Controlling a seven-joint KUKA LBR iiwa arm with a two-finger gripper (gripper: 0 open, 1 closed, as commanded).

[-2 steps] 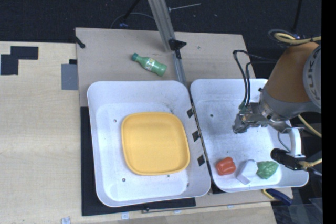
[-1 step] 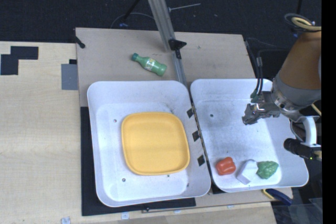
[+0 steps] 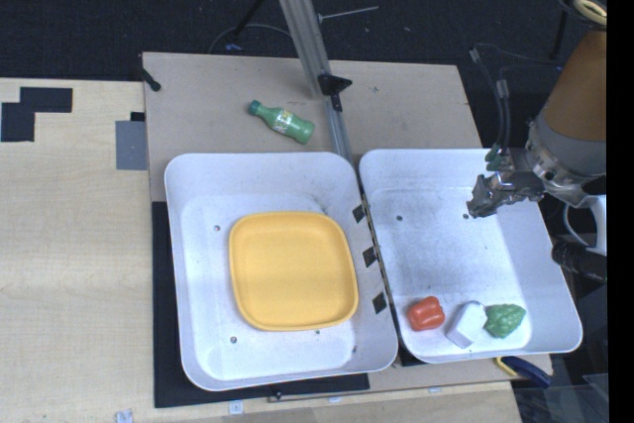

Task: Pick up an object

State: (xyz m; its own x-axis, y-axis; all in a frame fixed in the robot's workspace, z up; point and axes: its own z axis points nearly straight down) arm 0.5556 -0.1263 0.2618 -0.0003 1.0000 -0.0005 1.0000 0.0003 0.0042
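End effector (image 3: 482, 203) – over right bin's (image 3: 441, 253) far side | grip state unclear | red pepper (image 3: 427, 313) – well apart, near edge

Arm w/ orange band reaches in from right, claw (image 3: 482, 200) low.

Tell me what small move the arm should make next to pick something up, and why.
Probably shift the pincer toward the near edge of the right bin, stopping above the red object. The pincer sits over the bin's far right part, with bare floor beneath it, while the red object, a white block and a green object cluster along the near edge. The red one stands slightly apart, so it looks easiest.
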